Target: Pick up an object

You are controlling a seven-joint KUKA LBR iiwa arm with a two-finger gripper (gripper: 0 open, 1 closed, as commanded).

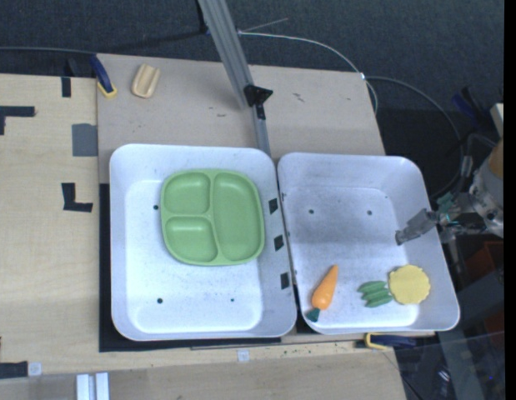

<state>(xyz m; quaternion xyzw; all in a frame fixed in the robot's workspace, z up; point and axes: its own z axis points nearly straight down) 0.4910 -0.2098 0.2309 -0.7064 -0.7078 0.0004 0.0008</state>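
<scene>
1. Two white bins sit side by side on the bench; the right bin (358,182) is the landmark here.
2. A carrot (325,287) lies tilted near that bin's front-left corner.
3. A yellow pineapple toy (408,284) with a green top (375,292) lies near its front-right corner, well apart from the carrot.
4. The gripper (410,229) reaches over the bin's right rim, above the pineapple toy and apart from it; nothing sits between its fingers, and whether they stand wide or narrow I cannot tell.
5. A green divided plate (213,217) lies in the left bin (132,307), beside the right bin's left wall.
</scene>
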